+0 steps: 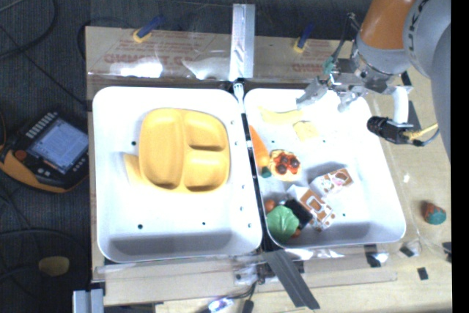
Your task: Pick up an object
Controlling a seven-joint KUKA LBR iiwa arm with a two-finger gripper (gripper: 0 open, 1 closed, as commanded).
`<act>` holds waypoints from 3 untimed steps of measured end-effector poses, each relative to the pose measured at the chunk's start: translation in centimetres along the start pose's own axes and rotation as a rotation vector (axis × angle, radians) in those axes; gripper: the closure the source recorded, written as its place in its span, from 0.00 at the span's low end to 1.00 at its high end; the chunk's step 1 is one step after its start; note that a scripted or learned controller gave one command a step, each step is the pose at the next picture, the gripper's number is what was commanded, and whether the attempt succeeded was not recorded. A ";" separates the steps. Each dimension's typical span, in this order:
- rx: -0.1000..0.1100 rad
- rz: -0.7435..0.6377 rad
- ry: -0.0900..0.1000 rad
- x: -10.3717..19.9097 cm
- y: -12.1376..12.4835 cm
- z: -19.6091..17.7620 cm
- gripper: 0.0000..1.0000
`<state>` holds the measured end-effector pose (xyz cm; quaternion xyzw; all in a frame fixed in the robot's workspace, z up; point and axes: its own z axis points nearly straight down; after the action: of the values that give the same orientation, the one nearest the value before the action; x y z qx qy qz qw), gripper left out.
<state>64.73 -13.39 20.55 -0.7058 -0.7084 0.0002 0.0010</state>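
My gripper (324, 100) hangs over the far edge of the right bin (381, 157), its two fingers spread apart and nothing between them, so it is open. Below it in the bin lie a pale yellow slice (305, 130) and a second pale piece (275, 114). Further toward the front are an orange carrot (257, 148) along the left wall, a berry-topped pastry (285, 163), two small patterned boxes (333, 181) (318, 207), a green toy (280, 221) and a black piece (298, 213).
The left bin (117, 216) holds a yellow divided tray (183, 149). A metal divider post (242, 40) stands behind the gap between the bins. The arm's black fitting (388, 127) overhangs the right bin's right rim. A small ball (433, 213) lies on the bench.
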 end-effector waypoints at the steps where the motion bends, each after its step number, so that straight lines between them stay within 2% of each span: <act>1: 0.002 0.089 0.000 6.4 -1.3 2.3 0.00; 2: -0.020 0.063 -0.007 3.3 -1.5 10.3 0.00; 3: -0.013 0.010 -0.005 3.0 -5.8 11.6 0.00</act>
<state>58.93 -10.45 8.98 -0.7092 -0.7050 -0.0025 -0.0052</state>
